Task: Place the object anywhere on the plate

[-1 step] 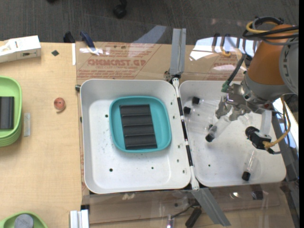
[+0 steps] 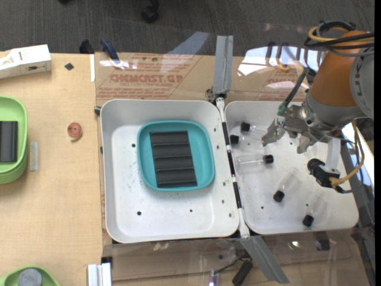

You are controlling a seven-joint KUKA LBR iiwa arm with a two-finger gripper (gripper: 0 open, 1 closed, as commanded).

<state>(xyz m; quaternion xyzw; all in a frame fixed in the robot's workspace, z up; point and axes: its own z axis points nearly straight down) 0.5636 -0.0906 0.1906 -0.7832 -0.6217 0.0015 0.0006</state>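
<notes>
Vial lying below the gripper, plate waiting in the next bin

Small clear vials with black caps lie scattered in the right bin (image 2: 333,210). One (image 2: 308,220) sits close to the bin's near edge, towards its right corner. Another (image 2: 278,196) rests a little farther in, around the middle of the floor. Beyond that, a vial on its side (image 2: 256,158) lies towards the bin's left edge, cap pointing right. Two more black caps (image 2: 234,139) sit near the far left corner.

The gripper (image 2: 289,137) hangs over the far half of this bin, just beyond the sideways vial. Whether it is spread or pressed together cannot be told from this angle, and nothing is seen held in it.

The teal plate (image 2: 143,159) sits in the middle of the left bin (image 2: 119,210), with a black ribbed block (image 2: 172,158) covering most of its centre.

The step in hand looks like the pick. The sideways vial seems the easiest target. It will probably roll, so closing across its body, centred along its length, should serve best. For the drop, the plate's bare teal margin leaves little room.
</notes>
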